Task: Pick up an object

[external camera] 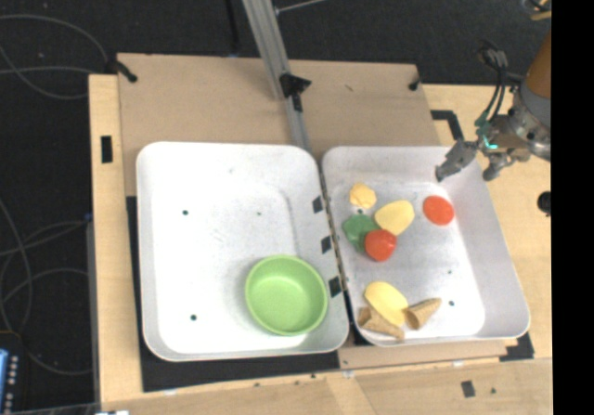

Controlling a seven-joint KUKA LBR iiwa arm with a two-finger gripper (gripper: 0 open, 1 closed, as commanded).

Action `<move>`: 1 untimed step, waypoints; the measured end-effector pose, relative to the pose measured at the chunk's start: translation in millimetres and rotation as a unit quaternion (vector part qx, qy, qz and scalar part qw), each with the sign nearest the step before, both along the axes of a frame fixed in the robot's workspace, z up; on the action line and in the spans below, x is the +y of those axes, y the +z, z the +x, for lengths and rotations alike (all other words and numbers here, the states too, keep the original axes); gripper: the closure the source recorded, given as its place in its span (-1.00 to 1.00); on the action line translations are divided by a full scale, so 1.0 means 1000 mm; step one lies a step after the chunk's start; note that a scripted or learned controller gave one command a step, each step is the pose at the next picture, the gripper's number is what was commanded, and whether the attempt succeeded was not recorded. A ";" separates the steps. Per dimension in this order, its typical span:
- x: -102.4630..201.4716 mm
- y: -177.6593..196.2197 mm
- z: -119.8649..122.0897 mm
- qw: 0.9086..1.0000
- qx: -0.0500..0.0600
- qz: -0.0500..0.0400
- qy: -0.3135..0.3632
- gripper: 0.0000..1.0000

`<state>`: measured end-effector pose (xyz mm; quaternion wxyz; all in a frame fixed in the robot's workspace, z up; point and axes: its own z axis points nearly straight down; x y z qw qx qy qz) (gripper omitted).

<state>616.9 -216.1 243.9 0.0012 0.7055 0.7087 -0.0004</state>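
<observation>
I am logging the gripper point(471, 162) hovering over the right bin's point(483, 246) upper right rim, fingers spread, pinching nothing. Items are lying in that bin: an orange-red ball point(438, 210) nearest the gripper with bare floor around it; a yellow piece point(394, 215), a small pale yellow piece point(362, 195), a green piece point(355, 227) and a red ball point(380, 244) crowding near the left wall; a yellow lump point(384, 300) and tan pieces point(422, 312) sitting by the near edge. The left bin point(213, 209) is holding a green bowl point(286, 293) in its near right corner.
</observation>
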 end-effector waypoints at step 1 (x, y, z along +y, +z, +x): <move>-0.003 -0.042 -0.002 1.000 0.002 -0.001 -0.002 -1.00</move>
